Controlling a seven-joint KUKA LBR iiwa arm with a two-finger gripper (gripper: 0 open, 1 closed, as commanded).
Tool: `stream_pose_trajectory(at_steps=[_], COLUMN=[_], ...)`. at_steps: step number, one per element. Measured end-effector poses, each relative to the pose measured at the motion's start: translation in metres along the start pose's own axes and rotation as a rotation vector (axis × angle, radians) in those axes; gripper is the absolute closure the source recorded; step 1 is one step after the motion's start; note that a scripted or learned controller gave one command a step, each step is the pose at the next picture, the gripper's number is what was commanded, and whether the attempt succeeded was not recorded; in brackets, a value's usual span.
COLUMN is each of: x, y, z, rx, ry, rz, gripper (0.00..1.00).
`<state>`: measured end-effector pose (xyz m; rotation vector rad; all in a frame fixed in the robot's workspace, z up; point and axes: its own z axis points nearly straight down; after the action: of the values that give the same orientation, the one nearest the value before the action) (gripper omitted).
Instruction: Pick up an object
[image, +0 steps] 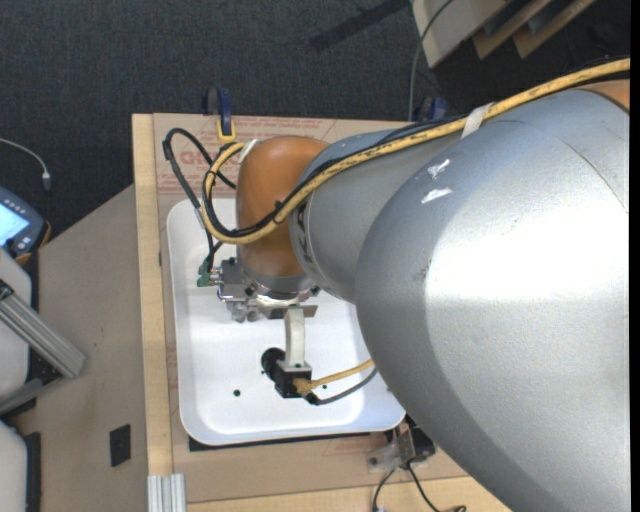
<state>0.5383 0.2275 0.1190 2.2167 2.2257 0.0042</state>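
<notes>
My gripper (241, 303) hangs low over the middle of the left white bin (200, 400), under the orange wrist band. The wrist and the grey arm cover it from above. A tiny dark speck (237, 392) lies on the bin floor just in front of the gripper; it is too small to say what it is. Nothing is seen held.
The thick grey arm (480, 300) crosses the whole right side of the view and hides the right bin. Yellow and black cables (205, 185) loop above the wrist at the bin's far end. The bench's wooden edge (155, 300) runs along the left.
</notes>
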Motion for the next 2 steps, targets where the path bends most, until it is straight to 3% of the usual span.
stream_pose_trajectory(at_steps=[2], x=[-0.0022], y=[-0.0012], z=[-0.0228], rx=[0.0], ry=[0.0], rz=[0.006], gripper=[1.0])
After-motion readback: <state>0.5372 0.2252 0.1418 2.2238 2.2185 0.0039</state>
